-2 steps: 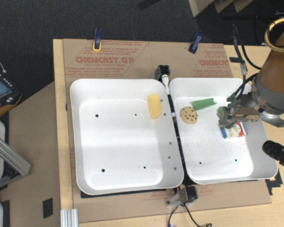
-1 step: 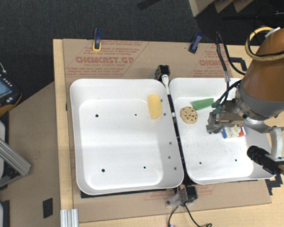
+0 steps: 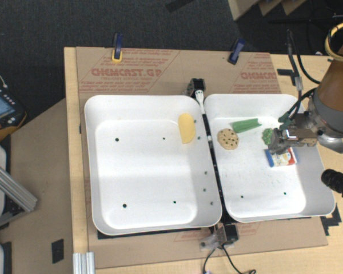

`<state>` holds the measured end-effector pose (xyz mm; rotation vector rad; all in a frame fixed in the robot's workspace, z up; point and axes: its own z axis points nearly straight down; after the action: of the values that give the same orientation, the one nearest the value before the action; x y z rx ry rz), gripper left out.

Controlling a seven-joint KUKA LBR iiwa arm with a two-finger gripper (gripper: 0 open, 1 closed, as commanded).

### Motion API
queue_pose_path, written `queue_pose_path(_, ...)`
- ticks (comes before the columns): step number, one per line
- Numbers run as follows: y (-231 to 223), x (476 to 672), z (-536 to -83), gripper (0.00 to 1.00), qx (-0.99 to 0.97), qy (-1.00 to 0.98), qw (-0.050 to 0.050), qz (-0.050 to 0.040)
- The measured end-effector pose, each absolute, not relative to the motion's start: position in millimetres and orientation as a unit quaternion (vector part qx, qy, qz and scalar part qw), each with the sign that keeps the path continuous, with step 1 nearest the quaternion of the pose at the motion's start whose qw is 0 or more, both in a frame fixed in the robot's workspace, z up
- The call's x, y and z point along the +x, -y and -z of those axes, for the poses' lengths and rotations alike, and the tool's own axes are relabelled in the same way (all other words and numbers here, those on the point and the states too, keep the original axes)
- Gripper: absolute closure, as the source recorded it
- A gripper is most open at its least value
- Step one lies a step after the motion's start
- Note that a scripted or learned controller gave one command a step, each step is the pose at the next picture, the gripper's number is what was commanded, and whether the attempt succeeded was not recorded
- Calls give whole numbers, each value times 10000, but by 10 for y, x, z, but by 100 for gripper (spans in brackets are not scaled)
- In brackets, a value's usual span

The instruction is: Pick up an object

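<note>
The gripper (image 3: 281,143) hung low over the right bin (image 3: 257,201), directly above a small blue and white packet (image 3: 283,158) lying flat near the bin's right side; whether it was open or closed could not be told. The packet looked light, thin and probably slippery, so pinching across its 2 short edges seemed wisest. A green stick (image 3: 244,125) and a cookie (image 3: 228,138) lay nearby, with a yellow piece (image 3: 186,128) in the left bin (image 3: 143,204).
</note>
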<state>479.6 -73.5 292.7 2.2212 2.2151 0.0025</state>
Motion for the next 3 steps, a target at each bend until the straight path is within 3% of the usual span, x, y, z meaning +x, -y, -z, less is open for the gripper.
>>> queue_pose_path(1, 449, 4800, -2657, 100, 7062, -7080, -23, 9)
queue_pose_path(2, 1130, 4792, -2796, 100, 7090, -7052, 25, -1)
queue_pose_path(3, 473, 4796, -2769, 100, 7047, -7095, -17, -4)
